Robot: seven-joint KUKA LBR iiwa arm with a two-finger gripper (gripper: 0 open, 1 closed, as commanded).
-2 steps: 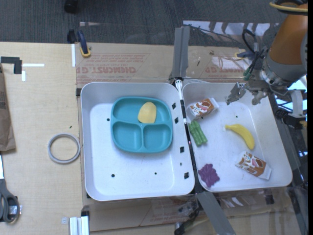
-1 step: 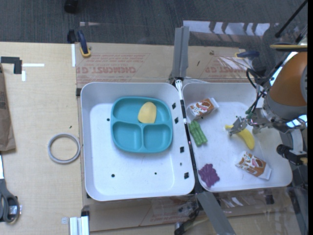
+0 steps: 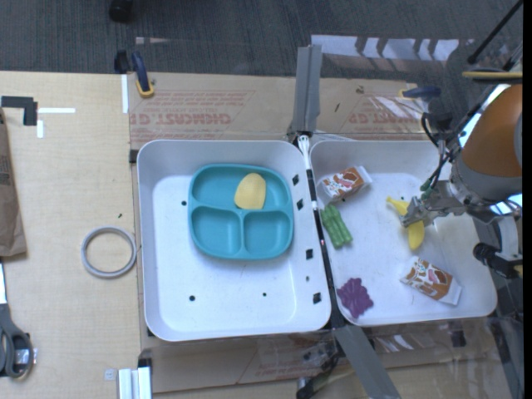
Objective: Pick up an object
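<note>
My gripper (image 3: 422,213) hangs low over the right bin (image 3: 378,158), directly on top of a yellow banana (image 3: 414,236). The banana's two ends stick out on either side of the gripper, toward the upper left and the lower side. Whether the banana is held cannot be made out. Also in this bin are a green pod-like toy (image 3: 337,226), a bunch of purple grapes (image 3: 356,297), an orange-and-white snack packet (image 3: 343,184) at the back left and a second packet (image 3: 430,280) at the front right.
The left bin (image 3: 166,289) holds a teal divided plate (image 3: 242,223) with a yellow lemon-like object (image 3: 250,191) in its rear compartment. A roll of tape (image 3: 109,251) and scissors (image 3: 14,347) lie on the wooden bench at the left. A grey divider (image 3: 305,90) stands behind the bins.
</note>
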